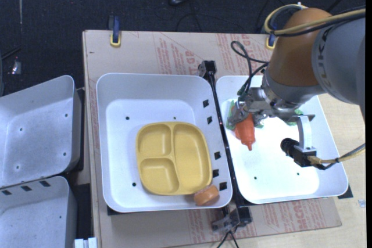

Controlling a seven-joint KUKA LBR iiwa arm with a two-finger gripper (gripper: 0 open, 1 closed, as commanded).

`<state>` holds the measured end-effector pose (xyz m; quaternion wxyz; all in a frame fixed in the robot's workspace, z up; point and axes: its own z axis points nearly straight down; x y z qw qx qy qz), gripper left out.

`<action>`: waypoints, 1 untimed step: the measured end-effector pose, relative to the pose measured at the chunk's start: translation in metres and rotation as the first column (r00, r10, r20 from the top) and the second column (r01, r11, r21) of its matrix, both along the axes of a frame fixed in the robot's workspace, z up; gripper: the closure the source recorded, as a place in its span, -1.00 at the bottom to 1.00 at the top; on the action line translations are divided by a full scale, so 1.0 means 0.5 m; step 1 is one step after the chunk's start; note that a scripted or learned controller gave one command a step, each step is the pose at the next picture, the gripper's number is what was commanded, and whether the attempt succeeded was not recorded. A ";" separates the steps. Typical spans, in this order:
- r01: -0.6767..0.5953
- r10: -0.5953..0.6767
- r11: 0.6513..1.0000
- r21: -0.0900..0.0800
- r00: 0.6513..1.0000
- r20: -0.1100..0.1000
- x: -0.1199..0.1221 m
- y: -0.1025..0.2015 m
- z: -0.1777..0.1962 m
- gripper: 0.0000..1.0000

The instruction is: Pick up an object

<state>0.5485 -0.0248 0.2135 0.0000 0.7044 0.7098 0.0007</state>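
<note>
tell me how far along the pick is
Done: the arm has reached into the right bin, its gripper right at the carrot. In hand: the carrot hangs just below the gripper, though a firm grasp can't be confirmed. Left: lifting it clear. The yellow tray sits untouched in the left bin.

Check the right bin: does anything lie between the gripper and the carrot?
Nothing visible does. The carrot hangs right at the gripper, in the right bin, with bare floor around it. The tray sits in the other bin.
</note>
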 end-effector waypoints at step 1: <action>-0.001 0.001 1.000 0.001 1.000 0.000 -0.023 0.104 0.031 1.00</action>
